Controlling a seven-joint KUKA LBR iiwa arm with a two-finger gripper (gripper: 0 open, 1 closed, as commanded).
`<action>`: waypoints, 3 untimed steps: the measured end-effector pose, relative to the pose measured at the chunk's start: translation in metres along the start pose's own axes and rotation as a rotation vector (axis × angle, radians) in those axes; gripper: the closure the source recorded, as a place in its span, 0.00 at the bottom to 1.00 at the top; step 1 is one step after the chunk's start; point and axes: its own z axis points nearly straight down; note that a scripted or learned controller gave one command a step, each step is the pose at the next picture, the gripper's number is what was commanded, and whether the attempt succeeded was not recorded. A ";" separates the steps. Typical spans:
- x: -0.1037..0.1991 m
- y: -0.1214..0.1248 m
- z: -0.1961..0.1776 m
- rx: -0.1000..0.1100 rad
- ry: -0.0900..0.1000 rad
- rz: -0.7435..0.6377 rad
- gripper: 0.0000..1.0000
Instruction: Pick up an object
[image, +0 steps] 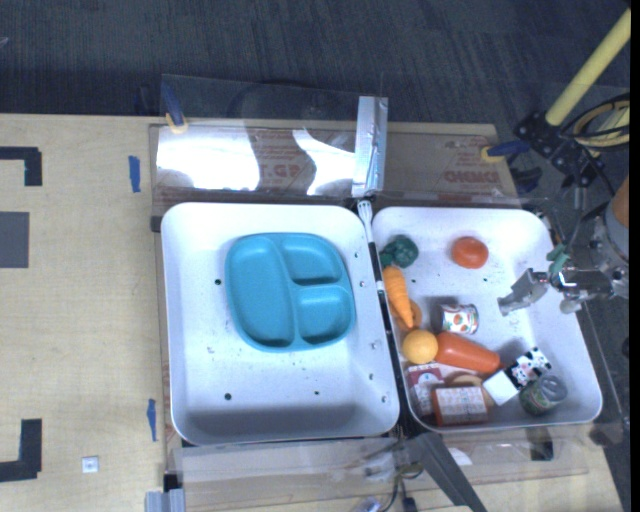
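My gripper (537, 285) hangs over the right side of the right bin (520, 225), with nothing visibly in it. Below and left of it lie a small white can (460, 320), a red-orange carrot-shaped toy (467, 352) and a yellow-orange fruit (421, 346). An orange ball (469, 252) sits up and left of the gripper. A slim orange carrot (399, 296) and a dark green item (402, 250) lie along the bin's left wall. A black-and-white toy (528, 368), a greenish tin (542, 394) and a brown box (460, 401) fill the front corner.
The left bin (190, 380) holds a blue divided plate (290, 290). A clear plastic panel (260, 150) and a metal strip (370, 145) stand behind the bins. Cables and a yellow pole (595, 65) sit at the upper right, beside the arm.
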 end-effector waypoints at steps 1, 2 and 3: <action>0.035 0.043 0.105 0.011 0.002 -0.027 0.00; 0.009 0.028 0.177 -0.008 -0.002 -0.104 0.00; -0.036 0.036 0.143 -0.006 -0.004 -0.170 0.00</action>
